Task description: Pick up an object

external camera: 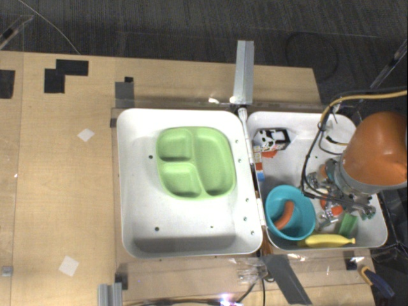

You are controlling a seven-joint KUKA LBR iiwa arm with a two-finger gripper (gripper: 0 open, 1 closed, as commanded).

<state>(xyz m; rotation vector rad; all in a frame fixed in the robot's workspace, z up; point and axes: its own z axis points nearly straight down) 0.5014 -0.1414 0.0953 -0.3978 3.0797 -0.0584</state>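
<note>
So the arm's gripper (336, 214) was down in the right bin (299, 125), right over a green block (348, 224) near the front corner. Honestly couldn't tell the claw's state, the wrist hid it. Everything graspable was jammed up front: a blue bowl (275, 199) with an orange sausage-looking thing (285, 214) inside, and a banana (329, 240) hard against the front wall. Not much room there. A black-and-white toy (272, 139) sat alone at the back with more space. The left bin (137, 171) held a green divided tray (194, 162).
</note>
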